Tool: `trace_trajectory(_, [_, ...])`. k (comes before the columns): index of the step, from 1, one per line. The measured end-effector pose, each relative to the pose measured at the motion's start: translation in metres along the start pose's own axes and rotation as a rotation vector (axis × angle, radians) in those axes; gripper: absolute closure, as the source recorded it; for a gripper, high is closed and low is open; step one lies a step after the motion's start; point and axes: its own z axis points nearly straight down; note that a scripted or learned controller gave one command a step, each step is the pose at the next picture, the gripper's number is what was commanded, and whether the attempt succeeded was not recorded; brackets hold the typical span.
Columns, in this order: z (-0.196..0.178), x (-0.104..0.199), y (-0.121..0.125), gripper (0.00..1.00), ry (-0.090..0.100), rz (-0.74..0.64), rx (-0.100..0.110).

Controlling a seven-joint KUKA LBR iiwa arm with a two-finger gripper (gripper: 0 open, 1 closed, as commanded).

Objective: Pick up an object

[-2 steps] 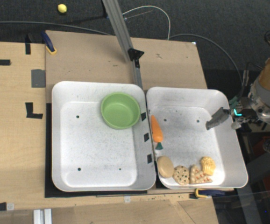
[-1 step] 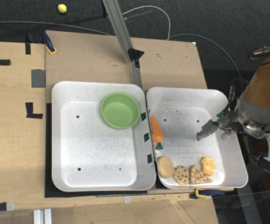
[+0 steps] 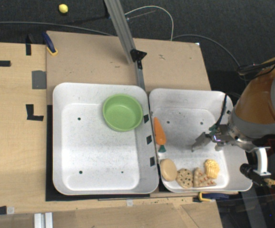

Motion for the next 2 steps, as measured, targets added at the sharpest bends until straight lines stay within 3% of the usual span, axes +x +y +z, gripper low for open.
trace_trajectory(1, [0.062,-0.002,0.002,0.00,-0.003,0.000,-0.007])
trace_trajectory(2, [0.051,-0.002,0.002,1.00,-0.001,-0.001,-0.005])
